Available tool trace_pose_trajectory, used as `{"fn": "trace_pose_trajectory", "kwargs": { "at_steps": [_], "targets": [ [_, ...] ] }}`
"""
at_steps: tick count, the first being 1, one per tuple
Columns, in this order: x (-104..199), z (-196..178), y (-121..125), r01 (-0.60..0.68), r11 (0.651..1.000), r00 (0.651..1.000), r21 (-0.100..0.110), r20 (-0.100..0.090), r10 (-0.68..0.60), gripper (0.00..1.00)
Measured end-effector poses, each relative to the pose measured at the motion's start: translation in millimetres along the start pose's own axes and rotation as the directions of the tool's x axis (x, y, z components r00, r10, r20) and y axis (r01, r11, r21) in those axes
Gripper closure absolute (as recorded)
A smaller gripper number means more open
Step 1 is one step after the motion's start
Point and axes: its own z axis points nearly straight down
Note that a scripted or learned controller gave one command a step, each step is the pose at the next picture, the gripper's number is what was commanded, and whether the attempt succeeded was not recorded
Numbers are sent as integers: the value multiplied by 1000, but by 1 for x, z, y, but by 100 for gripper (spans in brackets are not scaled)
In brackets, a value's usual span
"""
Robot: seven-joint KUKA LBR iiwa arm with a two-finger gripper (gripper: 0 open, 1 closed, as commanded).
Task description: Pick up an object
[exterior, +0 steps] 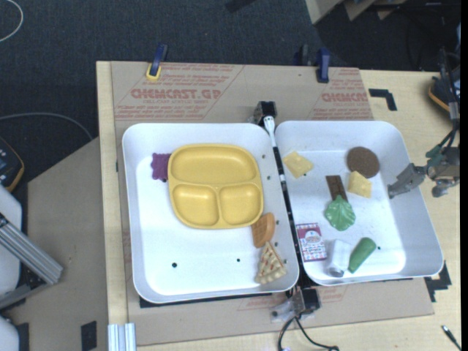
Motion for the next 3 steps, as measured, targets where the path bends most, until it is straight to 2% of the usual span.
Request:
{"fn": "trace_pose_trajectory", "kwargs": {
  "at_steps": [1, 2, 3],
  "targets": [
    [0, -4, 2, 2, 1000, 1000, -9, 2, -2, 0],
    [11, 50, 5, 3, 1000, 1000, -1, -2, -3, 0],
    [2, 101, 8, 1, 1000, 1000, -1, -1, -1, 0]
  ]
}}
